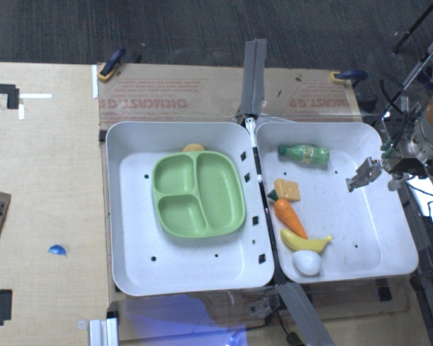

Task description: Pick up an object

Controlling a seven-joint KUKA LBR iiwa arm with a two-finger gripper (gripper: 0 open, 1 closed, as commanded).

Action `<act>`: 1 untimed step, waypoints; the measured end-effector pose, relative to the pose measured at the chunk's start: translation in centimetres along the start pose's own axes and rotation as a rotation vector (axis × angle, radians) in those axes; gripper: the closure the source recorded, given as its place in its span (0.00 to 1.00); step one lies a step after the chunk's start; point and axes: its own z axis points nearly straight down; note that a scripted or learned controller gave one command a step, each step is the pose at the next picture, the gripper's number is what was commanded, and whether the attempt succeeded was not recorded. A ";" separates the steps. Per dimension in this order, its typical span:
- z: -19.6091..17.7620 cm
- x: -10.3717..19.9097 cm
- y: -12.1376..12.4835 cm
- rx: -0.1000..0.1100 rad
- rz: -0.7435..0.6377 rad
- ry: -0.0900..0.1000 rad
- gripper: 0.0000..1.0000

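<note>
White plastic makes up both shallow bins on the bench, and the right bin (390, 262) is the one to watch, so I'll place everything against it. Inside it, hard up against its left wall, the pickable things lie in a loose column: a green bottle (304, 154) on its side near the far edge, a yellow-orange wedge like cheese or toast (287, 190) below that, then a carrot (291, 218) lying slantwise, a banana (306, 242) touching the carrot's tip, and a white egg (307, 263) just beside the banana at the near corner. They look tumbled there rather than arranged, which leaves the right half of that bin bare. The end effector (362, 175) hangs over that bare stretch, close to the bin's right wall, tilted and pointing leftward toward the toys, well apart from all of them. From where I stand I cannot tell whether it is clenched or released; nothing shows in its grip. My guess is that the arm (408, 157) is poised at the start of an approach, and no object is lifted yet. Left of the right bin, the neighbouring bin (130, 265) holds a green divided plate (199, 193) with something small and orange (194, 148) peeking from behind its far rim. The crowded column may make a clean grasp awkward, the bottle being the most isolated target.
</note>
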 end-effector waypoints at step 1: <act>16.4 4.8 3.1 -0.001 -0.023 0.000 0.00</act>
